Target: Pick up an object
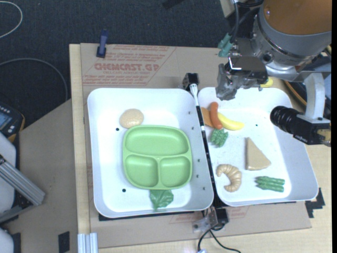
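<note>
The grey two-finger gripper (pixel 227 93) hangs over the far left corner of the right-hand shallow white bin (pixel 295 194), just beyond a small cluster of toy food, and nothing lies between its fingers; whether they are spread or closed I cannot tell, since the wrist body hides their tips from above. No object is named by the task, so any piece will serve, and the nearest candidates sit just in front of the tool: an orange-red plastic sausage (pixel 212 114) lying against a curved yellow plastic banana (pixel 230 122), with a small green plastic broccoli floret (pixel 219 137) close below them. Further toward the near rim of that bin lie a tan wedge of toy bread (pixel 256 156), a golden-brown plastic croissant (pixel 230 176) and a bundle of green plastic beans (pixel 270 183), all well apart from the tool. The left-hand white bin (pixel 100 141) bears a pale green sectioned plastic plate (pixel 156 157), a beige rounded bread roll (pixel 131 118) beside its far edge and a green lettuce leaf (pixel 160 198) at its near edge. I judge this the approach step, before any grasp. The next move calls for lowering onto a single piece, and the sausage and banana touching each other makes a clean pinch of either awkward.
</note>
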Available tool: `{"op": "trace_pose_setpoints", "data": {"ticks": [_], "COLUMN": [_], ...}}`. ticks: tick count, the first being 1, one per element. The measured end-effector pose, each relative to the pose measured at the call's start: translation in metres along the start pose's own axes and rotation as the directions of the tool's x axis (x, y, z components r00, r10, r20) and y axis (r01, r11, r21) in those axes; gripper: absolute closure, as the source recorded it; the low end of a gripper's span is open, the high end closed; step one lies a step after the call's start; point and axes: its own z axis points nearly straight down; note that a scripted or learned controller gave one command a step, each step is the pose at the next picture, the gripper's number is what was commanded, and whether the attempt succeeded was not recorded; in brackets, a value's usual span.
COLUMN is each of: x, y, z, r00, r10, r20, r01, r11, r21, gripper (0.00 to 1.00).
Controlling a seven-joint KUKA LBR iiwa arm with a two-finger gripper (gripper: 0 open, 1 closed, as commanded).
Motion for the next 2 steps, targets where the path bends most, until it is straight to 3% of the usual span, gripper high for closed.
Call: {"op": "trace_pose_setpoints", "data": {"ticks": [1, 2], "x": [0.019, 0.034], "y": [-0.006, 0.004], "z": [0.176, 0.181], "r00": [1.0, 1.0], "r10": [0.003, 0.002], "r20": [0.008, 0.004], "r01": [-0.003, -0.002], "r11": [0.999, 1.0], "r21": [0.032, 0.019], "gripper": [1.0, 1.0]}}
